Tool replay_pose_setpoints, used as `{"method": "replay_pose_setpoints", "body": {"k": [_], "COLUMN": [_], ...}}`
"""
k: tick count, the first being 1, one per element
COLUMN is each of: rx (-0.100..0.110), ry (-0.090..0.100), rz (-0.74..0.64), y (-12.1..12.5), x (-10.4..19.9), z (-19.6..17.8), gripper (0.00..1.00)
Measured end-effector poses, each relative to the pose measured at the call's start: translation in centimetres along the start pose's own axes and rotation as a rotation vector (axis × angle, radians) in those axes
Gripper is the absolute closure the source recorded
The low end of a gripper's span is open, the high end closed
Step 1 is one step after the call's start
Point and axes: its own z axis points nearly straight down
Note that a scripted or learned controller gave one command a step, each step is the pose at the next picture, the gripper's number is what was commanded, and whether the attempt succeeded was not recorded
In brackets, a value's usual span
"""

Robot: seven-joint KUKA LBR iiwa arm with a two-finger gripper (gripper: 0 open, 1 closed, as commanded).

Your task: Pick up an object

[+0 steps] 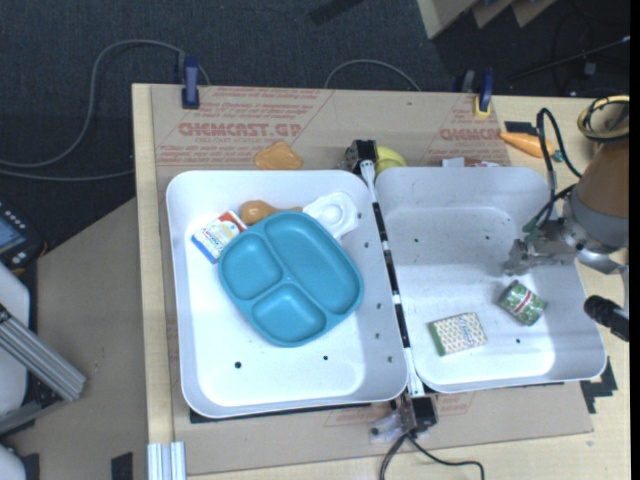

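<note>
White plastic forms 2 shallow bins side by side on a bare wooden bench (300,118) over dark carpet. In the left bin (200,358) lies a smooth blue tray (290,278) with 3 compartments, a small printed box (217,236) at its upper-left edge, an orange lump (257,210) and a white scoop-like piece (333,212). On the right bin (450,228) floor rest a flat speckled packet (458,333) and, near it, a small green can (522,303) on its side. At that bin's right wall, just above the can, sits the gripper (530,251); whether it is apart or together cannot be made out.

blue divided plate (290,278); white bins (200,368); green speckled packet (458,333); green-white can (522,303); orange-brown bench (240,128)
</note>
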Motion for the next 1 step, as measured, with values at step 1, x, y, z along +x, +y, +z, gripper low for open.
{"method": "replay_pose_setpoints", "body": {"k": [1], "rx": [0.003], "ry": [0.004], "rz": [-0.002], "y": [0.0], "x": [0.18], "z": [0.07], "gripper": [0.0]}}
